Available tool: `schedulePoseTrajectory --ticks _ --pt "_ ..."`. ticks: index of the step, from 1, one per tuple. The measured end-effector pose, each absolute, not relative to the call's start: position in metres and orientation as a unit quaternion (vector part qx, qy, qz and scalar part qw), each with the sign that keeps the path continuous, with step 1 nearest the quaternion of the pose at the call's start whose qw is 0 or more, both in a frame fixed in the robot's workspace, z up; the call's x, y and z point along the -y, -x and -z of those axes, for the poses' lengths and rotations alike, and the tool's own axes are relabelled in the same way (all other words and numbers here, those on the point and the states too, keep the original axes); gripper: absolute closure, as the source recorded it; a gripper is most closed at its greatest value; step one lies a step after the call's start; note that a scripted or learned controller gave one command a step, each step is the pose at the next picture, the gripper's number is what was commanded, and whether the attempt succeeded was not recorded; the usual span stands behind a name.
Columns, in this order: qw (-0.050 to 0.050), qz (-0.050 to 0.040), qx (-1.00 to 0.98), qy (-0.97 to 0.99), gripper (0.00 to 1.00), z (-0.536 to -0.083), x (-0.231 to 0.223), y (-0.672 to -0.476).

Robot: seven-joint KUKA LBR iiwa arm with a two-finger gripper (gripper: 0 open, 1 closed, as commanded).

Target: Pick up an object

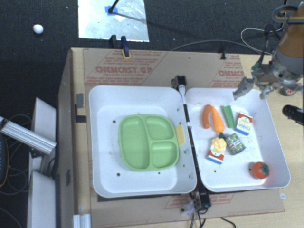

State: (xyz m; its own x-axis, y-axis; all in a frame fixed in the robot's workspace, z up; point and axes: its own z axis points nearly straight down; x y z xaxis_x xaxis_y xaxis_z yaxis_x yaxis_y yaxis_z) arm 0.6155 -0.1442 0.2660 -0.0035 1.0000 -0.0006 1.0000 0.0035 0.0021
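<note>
My gripper hangs open over the far right corner of the right bin, with nothing between its fingers. Below it in that bin lie two orange carrots, a green stick, a red and white carton, a dark green packet, a yellow-topped carton and a red tomato at the near right. The green stick and the red and white carton lie nearest the gripper, a little toward the front.
The left bin holds a green divided plate. A small yellow piece lies by the divider between the bins. Cables loop behind the arm at the top right. A brown board borders the bins at the back.
</note>
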Motion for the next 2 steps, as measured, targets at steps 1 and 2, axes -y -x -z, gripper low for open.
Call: schedulePoseTrajectory --ticks 1,2 --pt "-0.001 0.0005 -0.709 -0.705 0.00 -0.103 0.125 -0.624" --pt "0.001 -0.0001 -0.709 -0.705 0.00 -0.085 0.132 -0.669"
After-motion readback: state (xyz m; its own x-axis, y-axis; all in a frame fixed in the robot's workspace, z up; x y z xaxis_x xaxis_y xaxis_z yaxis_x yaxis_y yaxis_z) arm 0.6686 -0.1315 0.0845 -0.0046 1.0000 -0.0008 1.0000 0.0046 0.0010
